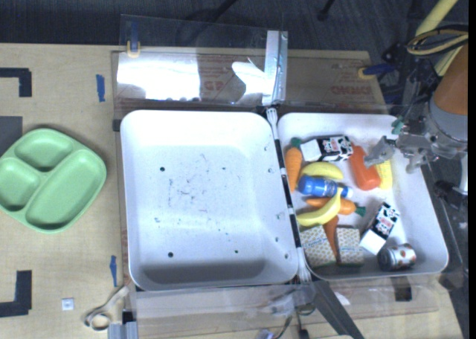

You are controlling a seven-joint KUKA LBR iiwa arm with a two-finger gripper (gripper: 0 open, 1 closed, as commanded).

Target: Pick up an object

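We see the gripper (396, 144) over the right bin's (435, 237) far edge; fingers' state unclear. Smooth left bin (201, 189) offers room; rounded carrot (294, 166), banana (318, 214) crowd together.

Green divided plate (50, 179), three compartments, on the wooden bench (59, 77) left of the bins. Clear plastic sheet (197, 70), upright behind the left bin. Blue tape strip (100, 87) near its left end. Black corner markings (21, 81) on the bench surface.
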